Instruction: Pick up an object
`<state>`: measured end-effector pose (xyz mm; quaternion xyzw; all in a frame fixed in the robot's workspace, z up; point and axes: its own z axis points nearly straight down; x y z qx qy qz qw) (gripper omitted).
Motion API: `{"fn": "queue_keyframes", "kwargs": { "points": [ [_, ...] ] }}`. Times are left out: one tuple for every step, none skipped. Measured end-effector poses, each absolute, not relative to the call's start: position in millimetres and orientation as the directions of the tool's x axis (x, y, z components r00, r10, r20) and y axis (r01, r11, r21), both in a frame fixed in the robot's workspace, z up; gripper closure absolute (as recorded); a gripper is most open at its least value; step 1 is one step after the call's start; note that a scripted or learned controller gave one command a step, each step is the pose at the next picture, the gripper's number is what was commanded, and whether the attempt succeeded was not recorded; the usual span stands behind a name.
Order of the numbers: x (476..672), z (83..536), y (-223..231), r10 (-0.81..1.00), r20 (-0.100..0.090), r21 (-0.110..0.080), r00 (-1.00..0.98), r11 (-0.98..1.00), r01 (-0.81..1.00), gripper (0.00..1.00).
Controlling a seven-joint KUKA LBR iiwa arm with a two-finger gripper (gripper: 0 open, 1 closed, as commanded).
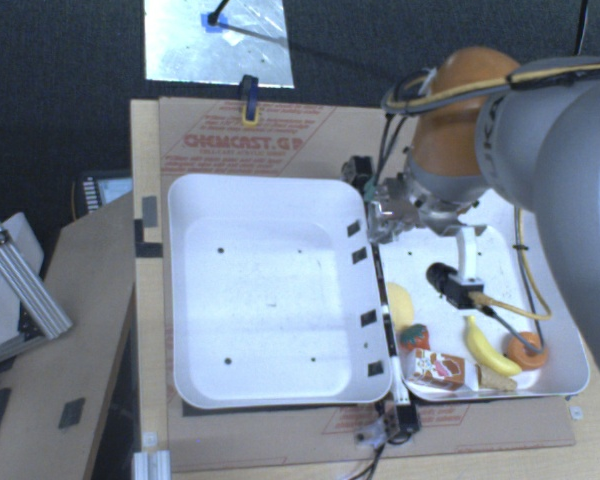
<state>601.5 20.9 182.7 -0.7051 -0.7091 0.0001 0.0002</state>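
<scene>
gripper (382, 216) by right bin (412, 260) wall; open/closed unclear | arm (550, 138) hides bin's far corner

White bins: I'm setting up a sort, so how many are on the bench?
2, side by side: the left bin, and the right bin partly under the arm.

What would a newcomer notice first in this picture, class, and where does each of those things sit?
The large grey arm with its orange band dominates, reaching in from the right over the far end of the right bin. Bright things cluster along that bin's near edge, among them a yellow banana and a red-and-white box. Beside it, the left bin shows a broad white floor.
</scene>
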Motion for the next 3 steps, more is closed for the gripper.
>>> {"fn": "queue_keyframes", "kwargs": {
  "points": [
    [602.2,195.2,19.7,1.000,0.000,0.003,-0.006,0.006,1.000,1.00],
    [602.8,205.6,19.8,1.000,0.000,0.005,-0.009,0.009,1.000,1.00],
    [603.6,216.3,19.9,1.000,0.001,0.008,-0.012,0.012,1.000,1.00]
  ]
}}
